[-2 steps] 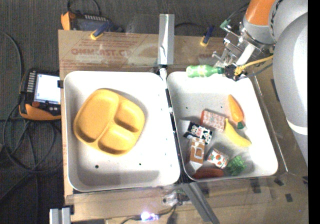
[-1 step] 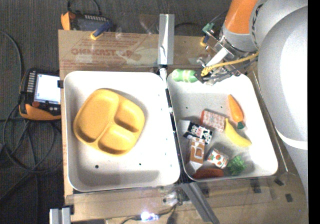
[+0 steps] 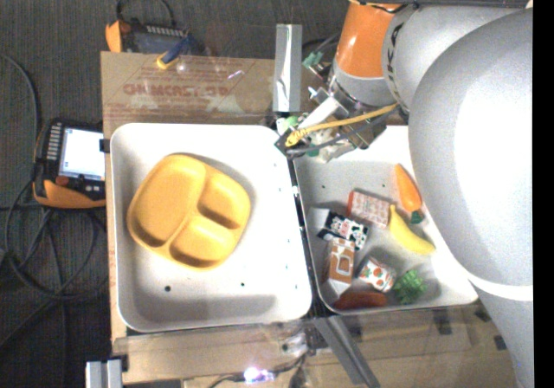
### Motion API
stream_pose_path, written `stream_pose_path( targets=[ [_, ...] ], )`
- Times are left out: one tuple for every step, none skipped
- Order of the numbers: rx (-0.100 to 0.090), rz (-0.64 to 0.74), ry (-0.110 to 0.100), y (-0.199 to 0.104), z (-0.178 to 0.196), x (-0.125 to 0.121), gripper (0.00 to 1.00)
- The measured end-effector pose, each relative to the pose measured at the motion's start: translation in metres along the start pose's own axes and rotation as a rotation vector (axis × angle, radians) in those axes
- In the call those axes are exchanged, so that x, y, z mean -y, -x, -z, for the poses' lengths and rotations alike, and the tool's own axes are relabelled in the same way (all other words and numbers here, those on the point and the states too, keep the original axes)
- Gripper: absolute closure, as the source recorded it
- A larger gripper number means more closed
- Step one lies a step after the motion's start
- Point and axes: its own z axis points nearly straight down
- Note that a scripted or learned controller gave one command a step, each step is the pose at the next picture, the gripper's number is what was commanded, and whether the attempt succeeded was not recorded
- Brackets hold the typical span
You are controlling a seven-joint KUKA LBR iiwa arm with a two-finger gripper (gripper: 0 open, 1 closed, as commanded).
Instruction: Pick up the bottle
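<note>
Gripper (image 3: 305, 137): at the right bin's (image 3: 437, 289) far-left corner; cannot tell its finger state.
Bottle: not identifiable for certain (maybe the dark-red item (image 3: 359, 300) by the near wall).
Relation: candidate lies well apart, toward the camera, long axis left-right.

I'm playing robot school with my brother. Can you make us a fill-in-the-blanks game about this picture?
1. The yellow tray with three compartments lies in the ____ bin.
2. In the right bin, the carrot is colored ____.
3. The banana lies right ____ the carrot in the picture.
4. The band above the arm's wrist is ____.

Missing words: left; orange; below; orange
</note>
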Motion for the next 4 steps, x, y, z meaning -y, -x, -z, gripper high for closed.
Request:
stream_pose_path(
  targets=[
    [0.001, -0.135, 0.001, -0.015, 0.027, 0.065, 1.00],
    [0.009, -0.133, -0.003, -0.014, 0.031, 0.065, 1.00],
    [0.018, -0.130, -0.008, -0.014, 0.036, 0.064, 1.00],
    [0.027, -0.127, -0.013, -0.014, 0.041, 0.064, 1.00]
  ],
)
